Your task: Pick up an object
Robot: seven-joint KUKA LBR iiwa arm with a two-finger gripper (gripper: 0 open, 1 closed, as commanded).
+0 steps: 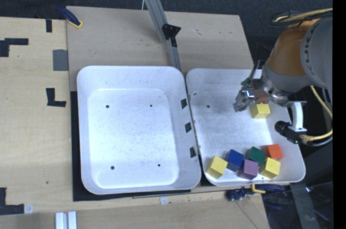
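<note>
The arm's metal pincer [246,98] hung low over the right-hand shallow white plastic bin [216,114], near its far right side, with a small yellow cube [262,110] just beside it; whether that cube sat between the fingers or merely next to them I could not tell, for the view was too coarse there, and so the pincer's opening was unclear as well. If the yellow cube was only touched at an edge, a closing stroke would likely nudge it aside across the smooth, speckled bin floor instead of seizing it, since such hard, flat-faced blocks slide easily. Along the bin's near wall lay a tight cluster: another yellow cube [217,166], a blue cube [235,158], a green cube [255,155], a purple cube [250,168], an orange cube [274,151] and a third yellow cube [272,167], packed closely enough that a grasp there might jam. The left-hand white bin [86,114] rested on the pale wooden tabletop [32,125].
</note>
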